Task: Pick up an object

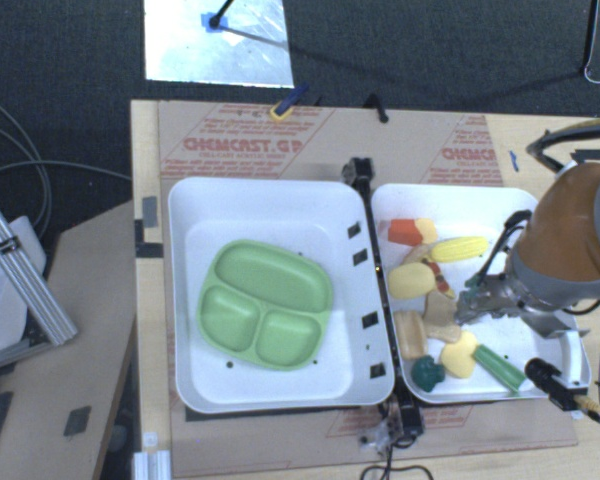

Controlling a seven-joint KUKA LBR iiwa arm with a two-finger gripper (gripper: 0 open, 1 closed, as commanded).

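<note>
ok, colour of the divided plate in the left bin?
Light green divided plate, three compartments, plain in the camera view.

Glossy plastic green tray (265,303); matt white plastic bins (280,203).

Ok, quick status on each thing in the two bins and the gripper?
green divided plate: upright in the left bin, nothing on it
corn cob: lying in the right bin
orange piece: lying near the top rim
green stick: lying at a slant
gripper: low over the food pile
</note>
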